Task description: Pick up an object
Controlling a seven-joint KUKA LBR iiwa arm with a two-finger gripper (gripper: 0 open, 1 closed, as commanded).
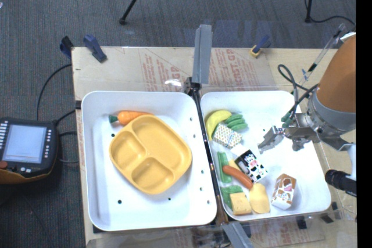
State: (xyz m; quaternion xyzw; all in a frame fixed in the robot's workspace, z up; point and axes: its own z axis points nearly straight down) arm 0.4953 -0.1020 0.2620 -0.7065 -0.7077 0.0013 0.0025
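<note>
Step in hand: my judgement is the approach, with the gripper [268, 140] over the right bin [273, 103] and nothing yet between its fingers.
Hand: the two fingers stand apart, open and empty, pointing toward the frame's left, over bare bin floor at the right-centre of the frame.
Candidates: the toys lie in a band down the left half of the right bin, from centre to lower right of the frame.
Nearest: the black-and-white carton [251, 165] lies just below and left of the fingers, touching the red sausage [237, 176].
Others: yellow banana [216, 121] and green pods [236, 122] at the band's top, checkered block [227, 136] under them, cheese wedge [239, 202] and pale yellow piece [259, 199] at the bottom.
Best pick: the brown-and-white carton [285, 191], low right, stands apart from most neighbours, so I judge it the cleanest grasp.
Doing it well: centre over one item, turn the fingers across its narrow side, descend straight.
Risk: in the crowded band a finger may land on a neighbour and push the target away.
Left bin: yellow divided plate [150, 153] and carrot [129, 117], well apart from the gripper.
</note>
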